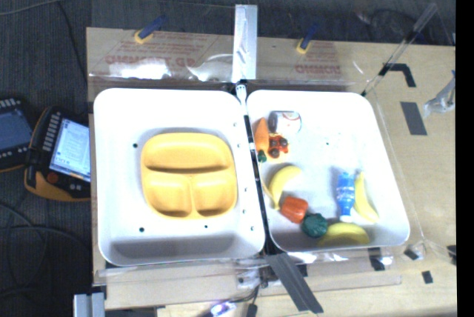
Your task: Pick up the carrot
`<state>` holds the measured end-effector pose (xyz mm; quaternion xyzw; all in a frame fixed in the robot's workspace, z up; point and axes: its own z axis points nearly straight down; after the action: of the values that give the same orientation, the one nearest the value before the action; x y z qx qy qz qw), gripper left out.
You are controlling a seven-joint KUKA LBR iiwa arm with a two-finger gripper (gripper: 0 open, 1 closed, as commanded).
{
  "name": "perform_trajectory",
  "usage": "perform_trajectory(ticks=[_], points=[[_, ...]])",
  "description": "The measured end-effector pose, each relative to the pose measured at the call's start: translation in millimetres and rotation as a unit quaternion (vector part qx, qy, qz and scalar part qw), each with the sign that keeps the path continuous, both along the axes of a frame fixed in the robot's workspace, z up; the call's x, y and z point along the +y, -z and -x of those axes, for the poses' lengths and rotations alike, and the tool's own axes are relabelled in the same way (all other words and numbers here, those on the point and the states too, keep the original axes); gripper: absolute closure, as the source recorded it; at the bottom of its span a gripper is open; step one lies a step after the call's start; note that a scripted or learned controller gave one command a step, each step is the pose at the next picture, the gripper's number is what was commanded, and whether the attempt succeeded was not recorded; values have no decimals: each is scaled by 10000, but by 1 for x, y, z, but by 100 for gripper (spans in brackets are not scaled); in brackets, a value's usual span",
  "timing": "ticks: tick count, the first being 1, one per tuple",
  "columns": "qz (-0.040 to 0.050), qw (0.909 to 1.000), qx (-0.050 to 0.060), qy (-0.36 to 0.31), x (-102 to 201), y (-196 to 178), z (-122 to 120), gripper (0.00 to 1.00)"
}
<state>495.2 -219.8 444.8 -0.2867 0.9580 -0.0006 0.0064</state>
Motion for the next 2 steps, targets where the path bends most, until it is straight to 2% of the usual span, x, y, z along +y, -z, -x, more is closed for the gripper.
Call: perform_trajectory(ticks=[1, 2], points=[[-5, 10000, -33, -12, 2, -10, -3, 100], [-6, 10000, -32, -13, 2, -10, -3, 0]])
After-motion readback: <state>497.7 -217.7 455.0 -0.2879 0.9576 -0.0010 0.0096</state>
